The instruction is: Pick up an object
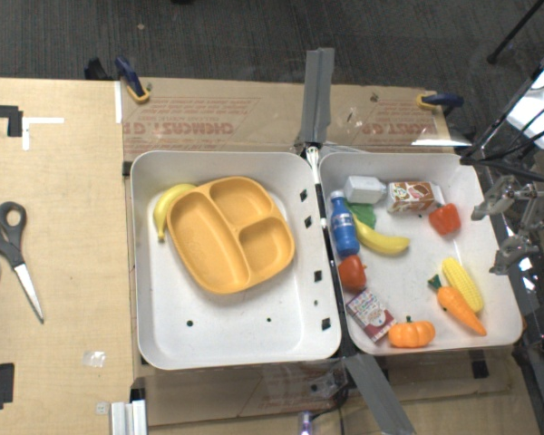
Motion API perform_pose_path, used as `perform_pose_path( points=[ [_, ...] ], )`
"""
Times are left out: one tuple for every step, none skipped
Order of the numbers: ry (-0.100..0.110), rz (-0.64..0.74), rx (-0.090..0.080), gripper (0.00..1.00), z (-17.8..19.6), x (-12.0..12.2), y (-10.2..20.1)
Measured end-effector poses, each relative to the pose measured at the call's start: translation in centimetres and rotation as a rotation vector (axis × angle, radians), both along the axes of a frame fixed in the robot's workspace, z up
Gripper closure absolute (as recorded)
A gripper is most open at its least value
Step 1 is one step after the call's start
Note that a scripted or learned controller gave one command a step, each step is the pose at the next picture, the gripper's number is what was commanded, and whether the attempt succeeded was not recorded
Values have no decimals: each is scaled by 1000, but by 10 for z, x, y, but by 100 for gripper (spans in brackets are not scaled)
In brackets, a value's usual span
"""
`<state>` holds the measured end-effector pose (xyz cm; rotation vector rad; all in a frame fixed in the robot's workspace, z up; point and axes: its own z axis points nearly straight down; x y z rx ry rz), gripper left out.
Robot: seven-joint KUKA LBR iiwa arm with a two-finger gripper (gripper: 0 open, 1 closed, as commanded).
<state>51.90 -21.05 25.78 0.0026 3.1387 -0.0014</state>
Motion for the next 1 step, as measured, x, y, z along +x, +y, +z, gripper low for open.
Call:
perform_pose_path(
  points=[
    [1, -123, 1, 0, -155, -18, 4]
  ],
)
